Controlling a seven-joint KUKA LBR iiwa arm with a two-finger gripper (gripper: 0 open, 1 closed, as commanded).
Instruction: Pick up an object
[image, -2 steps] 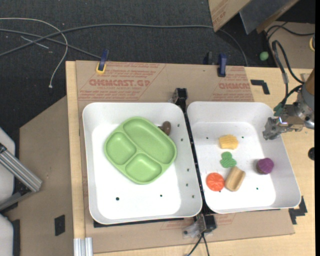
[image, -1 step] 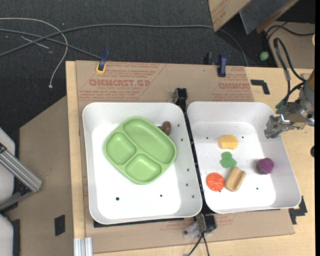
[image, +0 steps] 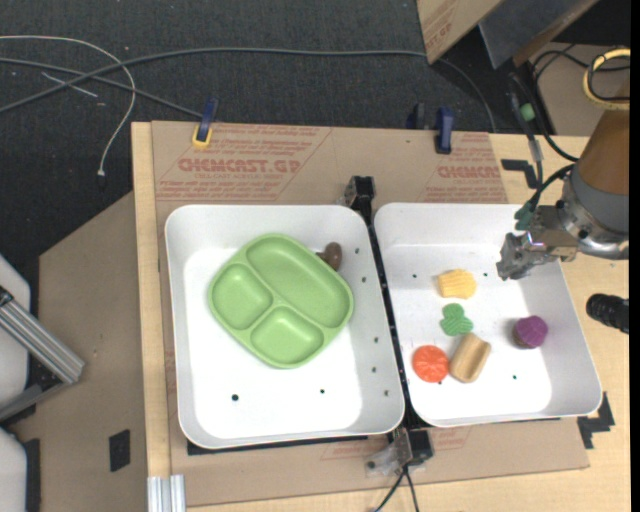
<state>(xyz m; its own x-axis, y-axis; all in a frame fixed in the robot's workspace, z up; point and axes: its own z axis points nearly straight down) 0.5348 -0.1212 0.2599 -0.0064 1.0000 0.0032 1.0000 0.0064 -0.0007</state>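
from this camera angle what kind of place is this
Probably a robotics lab bench: two shallow white bins on a clamped cardboard sheet, small toy food like a yellow corn piece, loose cables on dark carpet.

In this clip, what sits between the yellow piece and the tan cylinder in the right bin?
In the camera view, a small green piece lies between the yellow piece and the tan cylinder, close above the cylinder and the orange piece.
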